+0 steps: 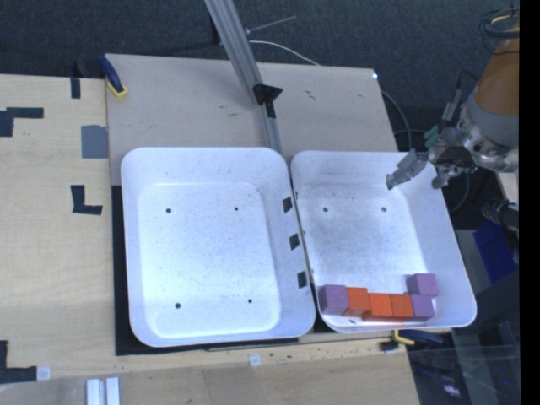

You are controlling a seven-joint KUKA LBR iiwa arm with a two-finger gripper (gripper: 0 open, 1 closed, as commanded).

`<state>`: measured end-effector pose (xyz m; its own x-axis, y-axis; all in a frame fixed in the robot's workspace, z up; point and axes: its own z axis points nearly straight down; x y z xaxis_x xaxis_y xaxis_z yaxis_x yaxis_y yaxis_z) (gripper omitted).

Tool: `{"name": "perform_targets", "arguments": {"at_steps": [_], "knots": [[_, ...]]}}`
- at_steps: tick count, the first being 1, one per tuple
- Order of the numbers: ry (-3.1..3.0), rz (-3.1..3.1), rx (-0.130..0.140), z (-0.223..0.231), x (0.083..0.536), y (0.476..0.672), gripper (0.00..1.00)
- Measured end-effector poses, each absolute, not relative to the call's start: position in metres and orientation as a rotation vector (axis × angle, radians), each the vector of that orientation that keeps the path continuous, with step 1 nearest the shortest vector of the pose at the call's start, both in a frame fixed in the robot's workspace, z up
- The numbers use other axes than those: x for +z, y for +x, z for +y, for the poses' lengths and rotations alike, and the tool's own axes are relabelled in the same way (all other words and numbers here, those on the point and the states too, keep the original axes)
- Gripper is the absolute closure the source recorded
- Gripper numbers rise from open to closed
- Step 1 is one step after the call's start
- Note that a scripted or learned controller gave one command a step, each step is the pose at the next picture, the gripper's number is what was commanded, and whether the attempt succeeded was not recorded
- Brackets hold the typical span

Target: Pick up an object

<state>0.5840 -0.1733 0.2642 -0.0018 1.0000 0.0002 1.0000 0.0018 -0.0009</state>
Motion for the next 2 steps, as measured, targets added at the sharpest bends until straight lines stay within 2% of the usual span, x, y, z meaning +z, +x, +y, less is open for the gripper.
{"name": "perform_targets", "arguments": {"at_steps": [1,2], "knots": [[-2.223,-2.229,-0.005,-0.169,0.33,0.6,0.0],[-2.219,-2.221,0.003,-0.146,0.316,0.564,0.0]]}}
